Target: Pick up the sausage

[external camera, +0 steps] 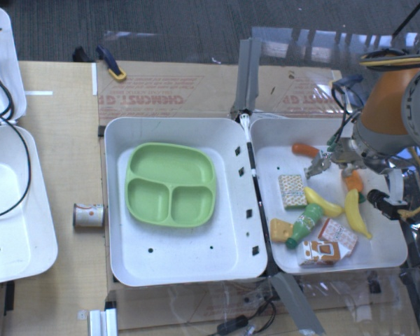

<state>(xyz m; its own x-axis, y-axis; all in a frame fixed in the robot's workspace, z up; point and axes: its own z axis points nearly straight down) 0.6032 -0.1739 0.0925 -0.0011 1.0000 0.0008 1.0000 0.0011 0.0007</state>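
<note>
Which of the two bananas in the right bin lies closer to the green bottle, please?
The smaller banana, lying just above the green bottle beside the cracker; the larger banana lies farther right.

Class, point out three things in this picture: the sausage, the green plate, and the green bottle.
sausage (305, 148): camera view, middle of its orange-red body, right bin.
green plate (171, 156): camera view, floor of its large upper compartment, left bin.
green bottle (306, 222): camera view, middle of its body, right bin.

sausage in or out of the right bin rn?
In. The sausage lies flat on the right bin floor near its far wall, left of the gripper.
</note>
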